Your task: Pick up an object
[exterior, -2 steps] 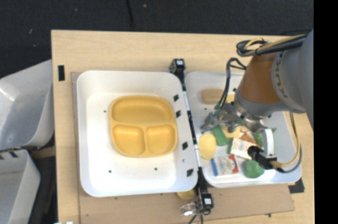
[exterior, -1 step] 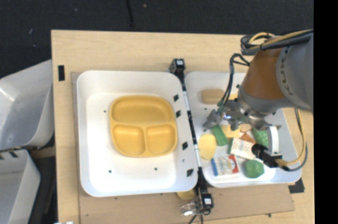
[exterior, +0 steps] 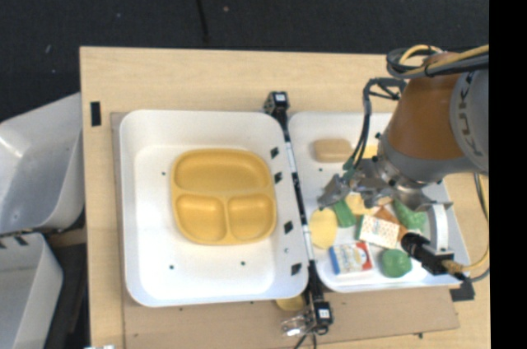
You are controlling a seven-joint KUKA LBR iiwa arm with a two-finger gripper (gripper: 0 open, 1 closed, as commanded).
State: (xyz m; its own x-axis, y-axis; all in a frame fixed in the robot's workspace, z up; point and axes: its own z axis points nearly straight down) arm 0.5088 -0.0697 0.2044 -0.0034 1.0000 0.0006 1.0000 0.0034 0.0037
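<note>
Gripper (exterior: 342, 191): sits low over the middle of the right bin (exterior: 323, 125), tip pointing toward 9 o'clock. We cannot tell whether it is open or closed, or whether anything is in its grasp; the wrist and the clutter below mask it.

Closest candidates to pick, read from the gripper:
- pale yellow piece (exterior: 356, 202) at 4 o'clock, just beside the tip and partly under it.
- green piece (exterior: 342, 215) at 6 o'clock, just beside, touching the pale yellow piece.
- yellow rounded object (exterior: 323, 229) at 7 o'clock, near the bin's left wall.
- tan oblong block (exterior: 332, 150) at 12 o'clock, lying alone, apart from the rest.

Further out, all toward 4 to 5 o'clock:
- orange-and-white packet (exterior: 380, 231), tilted.
- red-white-and-blue packet (exterior: 350, 258) against the near wall.
- green round object (exterior: 395, 262) just beside that packet, at its 3 o'clock.
- second green piece (exterior: 408, 216), under the wrist; we see only part of it.

Arm (exterior: 420, 125): orange band above the wrist, entering from 3 o'clock.

Left bin (exterior: 148, 257), at 9 o'clock: we note one yellow divided tray (exterior: 222, 195) at its centre, well apart from the gripper.
</note>
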